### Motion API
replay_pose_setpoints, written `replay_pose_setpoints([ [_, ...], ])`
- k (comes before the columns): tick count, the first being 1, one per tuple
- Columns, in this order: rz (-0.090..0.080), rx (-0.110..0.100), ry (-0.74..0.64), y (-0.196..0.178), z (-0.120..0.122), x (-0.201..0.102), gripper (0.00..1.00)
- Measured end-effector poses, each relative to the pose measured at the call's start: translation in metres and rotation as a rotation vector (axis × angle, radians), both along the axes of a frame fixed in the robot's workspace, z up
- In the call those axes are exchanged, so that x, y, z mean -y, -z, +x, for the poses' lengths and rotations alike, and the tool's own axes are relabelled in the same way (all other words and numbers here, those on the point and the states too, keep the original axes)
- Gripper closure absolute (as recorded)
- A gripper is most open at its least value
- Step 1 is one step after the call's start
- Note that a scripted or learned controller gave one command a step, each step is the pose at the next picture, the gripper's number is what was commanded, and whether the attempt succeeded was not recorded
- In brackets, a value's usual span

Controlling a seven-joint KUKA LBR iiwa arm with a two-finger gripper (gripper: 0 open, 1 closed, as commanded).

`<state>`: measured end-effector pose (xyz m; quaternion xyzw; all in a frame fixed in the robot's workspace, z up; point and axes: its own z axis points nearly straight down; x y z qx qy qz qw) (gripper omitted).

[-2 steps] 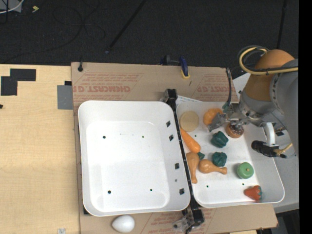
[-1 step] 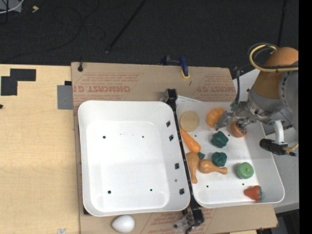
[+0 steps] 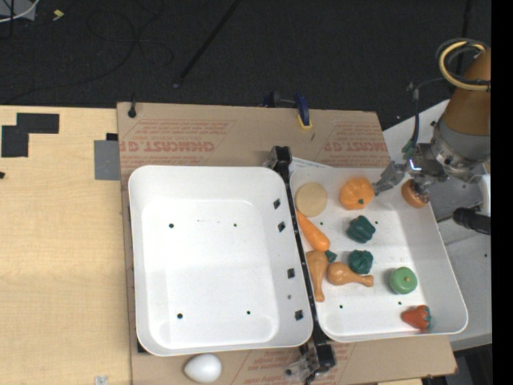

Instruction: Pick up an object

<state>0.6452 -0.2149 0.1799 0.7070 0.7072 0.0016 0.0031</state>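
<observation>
Camera view: the gripper (image 3: 403,176) is raised over the far right corner of the right bin (image 3: 449,295), and a small orange piece (image 3: 415,193) sits at its fingertips, apparently pinched between the two fingers. From this I judge the pick largely made, though how firm the hold is I cannot tell; what remains is carrying the piece clear without dropping it.

The right bin holds the rest of the toy food. Taking the orange pumpkin (image 3: 356,192) as landmark: a pale round disc (image 3: 311,200) lies just left of it, a carrot (image 3: 312,232) below and left, two dark green peppers (image 3: 361,229) (image 3: 360,261) below it, a tan squash (image 3: 348,274) further down, a green apple (image 3: 402,280) lower right, and a red strawberry-like piece (image 3: 416,318) at the near right corner.

The left bin (image 3: 148,215) lies well left of the pumpkin. A white egg (image 3: 202,367) rests outside, by that bin's near edge.
</observation>
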Motion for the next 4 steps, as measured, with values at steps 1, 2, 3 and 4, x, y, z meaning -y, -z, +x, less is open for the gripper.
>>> replay_pose_setpoints([
  [1, 0.005, -0.013, -0.002, 0.077, -0.003, -0.038, 0.0],
  [2, 0.01, -0.007, -0.002, 0.082, 0.001, -0.005, 0.0],
  [3, -0.001, 0.002, -0.001, -0.03, 0.0, 0.0, 0.0],
  [4, 0.001, -0.004, 0.0, 0.081, 0.0, -0.069, 0.0],
])
